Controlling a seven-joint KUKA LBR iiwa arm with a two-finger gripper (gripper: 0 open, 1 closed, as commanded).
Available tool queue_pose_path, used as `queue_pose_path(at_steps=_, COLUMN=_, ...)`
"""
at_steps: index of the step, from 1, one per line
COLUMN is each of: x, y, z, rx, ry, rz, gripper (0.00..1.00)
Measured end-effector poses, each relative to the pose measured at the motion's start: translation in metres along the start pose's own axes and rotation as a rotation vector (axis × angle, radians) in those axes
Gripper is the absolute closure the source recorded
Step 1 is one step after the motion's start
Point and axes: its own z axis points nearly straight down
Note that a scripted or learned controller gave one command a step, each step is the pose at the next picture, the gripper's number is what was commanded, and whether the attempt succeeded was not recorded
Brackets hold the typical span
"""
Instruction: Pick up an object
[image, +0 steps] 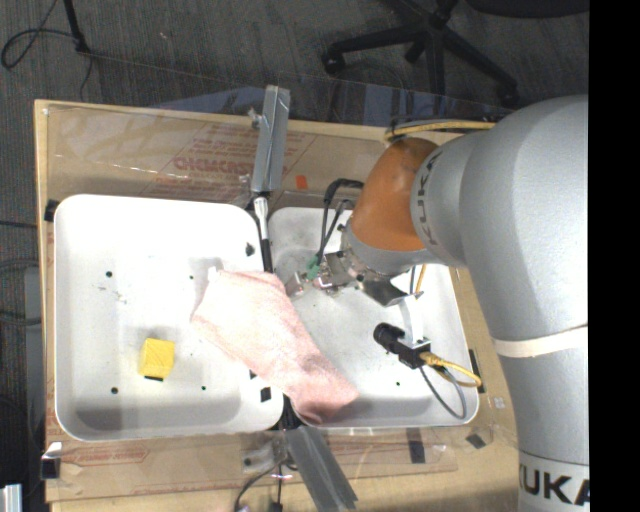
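Looking down on the bench (120, 140), we took the pink cloth (270, 335) as our reference for everything else. It lay rumpled across the shared rims of the two bins. Its upper end was in the left bin (80, 230) and its lower end was in the right bin (370, 385), so it covered much of the divide between them.

The gripper (322, 275) sat just up and right of the cloth, low in the right bin and close to the cloth's upper edge. We could not tell whether the two touched. We also could not tell how far open the gripper was or whether it had hold of anything, because the wrist and the orange band (385, 205) blocked it from above. The grey arm (520, 220) took up the space right of the cloth and hid part of the right bin's wall.

A yellow block (157, 358) lay left of the cloth and well apart from it, on the left bin's floor with nothing over it. A few small dark dots (108, 275) marked that floor farther left of the cloth.

Above the cloth, a metal bar (268, 140) ran up from the gap between the bins. A small orange bit (300, 182) lay on the bench, also above the cloth, just beside that bar.
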Motion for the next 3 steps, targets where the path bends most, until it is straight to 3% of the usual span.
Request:
queue_pose_path(at_steps=1, x=0.004, y=0.023, z=0.003, rx=0.0, ry=0.006, rz=0.422, gripper=0.0)
queue_pose_path(at_steps=2, x=0.005, y=0.023, z=-0.006, rx=0.004, ry=0.008, rz=0.417, gripper=1.0)
queue_pose_path(at_steps=3, x=0.015, y=0.023, z=-0.098, rx=-0.003, ry=0.005, rz=0.108, gripper=1.0)
